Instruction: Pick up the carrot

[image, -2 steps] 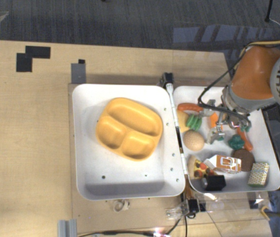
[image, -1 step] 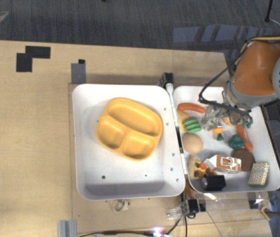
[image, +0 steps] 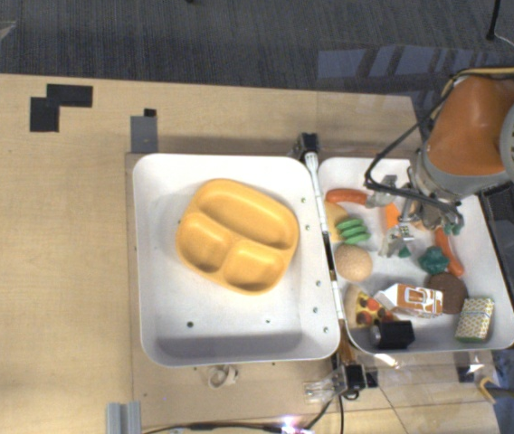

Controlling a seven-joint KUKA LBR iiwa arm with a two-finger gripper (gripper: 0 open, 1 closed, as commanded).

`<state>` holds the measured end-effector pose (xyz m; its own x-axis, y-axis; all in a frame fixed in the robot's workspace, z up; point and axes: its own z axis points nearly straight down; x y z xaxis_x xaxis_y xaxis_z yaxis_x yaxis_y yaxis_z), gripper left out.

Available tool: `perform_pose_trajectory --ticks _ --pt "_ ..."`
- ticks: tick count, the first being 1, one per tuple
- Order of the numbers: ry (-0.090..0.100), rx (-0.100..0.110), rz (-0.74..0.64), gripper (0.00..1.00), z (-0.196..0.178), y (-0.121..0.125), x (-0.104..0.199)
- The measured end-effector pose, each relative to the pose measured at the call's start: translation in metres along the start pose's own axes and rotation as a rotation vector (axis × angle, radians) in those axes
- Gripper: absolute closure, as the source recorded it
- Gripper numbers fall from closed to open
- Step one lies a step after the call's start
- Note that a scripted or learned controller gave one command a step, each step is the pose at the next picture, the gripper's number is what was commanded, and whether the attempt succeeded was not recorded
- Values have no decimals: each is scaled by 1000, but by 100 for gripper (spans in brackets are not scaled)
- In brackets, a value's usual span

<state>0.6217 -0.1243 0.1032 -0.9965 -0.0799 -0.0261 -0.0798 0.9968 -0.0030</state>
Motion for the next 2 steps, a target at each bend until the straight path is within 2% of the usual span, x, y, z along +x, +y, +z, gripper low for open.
perform_pose_trajectory --ticks 1,2 --pt "10 1 166 0 13 6 20" --pt "12 4 607 0 14 -29 16"
